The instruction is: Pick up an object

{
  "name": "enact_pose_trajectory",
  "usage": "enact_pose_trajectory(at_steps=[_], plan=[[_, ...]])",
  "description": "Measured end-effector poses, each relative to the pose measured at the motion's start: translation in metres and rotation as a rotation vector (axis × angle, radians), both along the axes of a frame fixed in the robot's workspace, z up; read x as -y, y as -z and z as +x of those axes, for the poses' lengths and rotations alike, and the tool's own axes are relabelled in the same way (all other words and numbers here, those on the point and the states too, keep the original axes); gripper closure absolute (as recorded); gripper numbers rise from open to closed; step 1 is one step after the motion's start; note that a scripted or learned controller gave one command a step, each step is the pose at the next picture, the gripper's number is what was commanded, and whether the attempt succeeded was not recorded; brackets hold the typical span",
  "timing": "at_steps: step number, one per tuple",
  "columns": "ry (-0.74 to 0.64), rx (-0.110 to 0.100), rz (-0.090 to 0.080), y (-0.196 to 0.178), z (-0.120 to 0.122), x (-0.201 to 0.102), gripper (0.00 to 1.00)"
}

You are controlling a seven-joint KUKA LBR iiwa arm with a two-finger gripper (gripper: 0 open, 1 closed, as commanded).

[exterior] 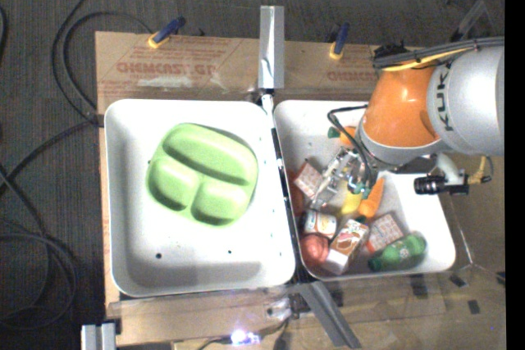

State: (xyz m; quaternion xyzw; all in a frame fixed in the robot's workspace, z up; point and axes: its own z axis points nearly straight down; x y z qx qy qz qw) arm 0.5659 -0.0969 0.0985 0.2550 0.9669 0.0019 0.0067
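Observation:
My gripper (343,179) reaches down into the right bin (443,246) from under the orange wrist band, its metal fingers low over a pile of small items. Just beside it lie a yellow item (353,202) and an orange carrot-shaped piece (373,197). A small brown carton (308,179) sits to its left. Lower in the bin are a red-and-white carton (348,240), a red ball-like item (313,247), a patterned box (385,230) and a green bottle (401,252). I cannot see whether anything sits between the fingers.
The left bin (131,258) holds a large green moulded tray (203,173). A metal divider post (271,45) stands at the back between the bins. Brown cardboard (189,61) with blue clamps lies behind. Cables run over the dark floor on the left.

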Motion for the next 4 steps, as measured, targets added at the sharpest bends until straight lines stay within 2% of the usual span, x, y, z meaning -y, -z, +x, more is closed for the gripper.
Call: enact_pose_trajectory(at_steps=[1,2,3,4], plan=[[0.048,-0.017,0.001,-0.058,-0.020,0.041,1.00],[0.174,-0.016,0.001,-0.144,-0.030,0.037,1.00],[0.174,-0.016,0.001,-0.144,-0.030,0.037,0.00],[0.159,-0.018,-0.001,-0.092,-0.007,0.058,0.00]])
